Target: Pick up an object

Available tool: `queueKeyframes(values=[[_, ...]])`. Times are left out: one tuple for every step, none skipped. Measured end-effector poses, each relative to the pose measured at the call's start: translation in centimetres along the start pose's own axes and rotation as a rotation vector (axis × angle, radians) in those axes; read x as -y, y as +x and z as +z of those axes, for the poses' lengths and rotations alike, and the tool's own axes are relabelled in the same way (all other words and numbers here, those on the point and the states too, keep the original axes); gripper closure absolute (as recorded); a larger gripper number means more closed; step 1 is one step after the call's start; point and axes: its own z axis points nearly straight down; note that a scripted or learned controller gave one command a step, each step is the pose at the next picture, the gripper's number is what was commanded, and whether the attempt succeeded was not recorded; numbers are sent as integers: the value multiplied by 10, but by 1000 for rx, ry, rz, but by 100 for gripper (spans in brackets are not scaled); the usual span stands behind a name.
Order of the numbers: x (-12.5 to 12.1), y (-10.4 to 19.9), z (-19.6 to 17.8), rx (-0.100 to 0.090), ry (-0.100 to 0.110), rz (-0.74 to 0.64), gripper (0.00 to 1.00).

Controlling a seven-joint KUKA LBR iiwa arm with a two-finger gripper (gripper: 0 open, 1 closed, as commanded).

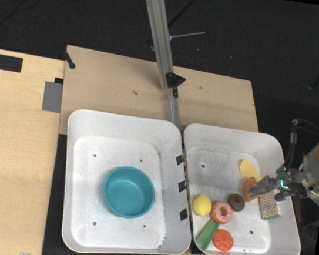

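The right bin (228, 143) holds several small items. A yellow piece (249, 167) lies near its right side, with an orange piece (248, 189) just below it. A brown ring (235, 202), a pink donut (222, 211) and a yellow lemon (202, 205) sit in a row. A green stick (207, 234) and a red tomato (223, 240) lie by the front wall. A speckled block (269, 207) rests at the right. My gripper (266, 186) hangs low over the bin's right side, between the orange piece and the speckled block.
A teal bowl (129, 192) stands in the left bin (87, 131). A slanted metal rail (161, 35) rises behind the bins. The arm's wrist (313, 171) overhangs the right bin's right wall.
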Motion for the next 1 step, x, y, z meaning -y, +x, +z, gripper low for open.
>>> queueKeyframes(values=[[0,0,0,0,0,0,0]])
